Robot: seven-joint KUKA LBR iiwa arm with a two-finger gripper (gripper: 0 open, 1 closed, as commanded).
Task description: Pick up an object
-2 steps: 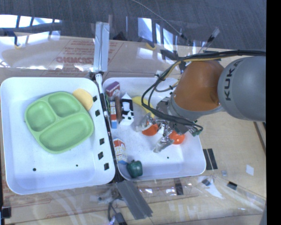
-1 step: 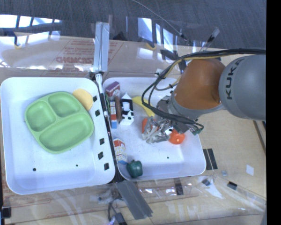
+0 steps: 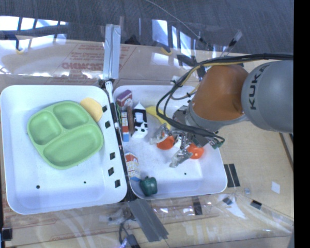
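Observation:
My gripper (image 3: 180, 148) hangs low over the middle of the right bin (image 3: 212, 175), under the arm's orange band (image 3: 219, 93). Two orange pieces lie right at it, one on its left (image 3: 165, 142) and one on its right (image 3: 196, 152). I cannot tell if either is held. Left of the gripper stand a black-and-white toy (image 3: 139, 123) and a maroon-and-white box (image 3: 124, 98). A dark green object (image 3: 149, 185) and a red-and-white can (image 3: 130, 164) lie near the bin's front left corner.
The left bin (image 3: 20, 185) bears a green divided plate (image 3: 65, 133) with a yellow object (image 3: 92, 107) at its far right edge. A ridge with black clips (image 3: 113, 154) separates the bins. Black cables (image 3: 168, 99) loop off the arm above the right bin.

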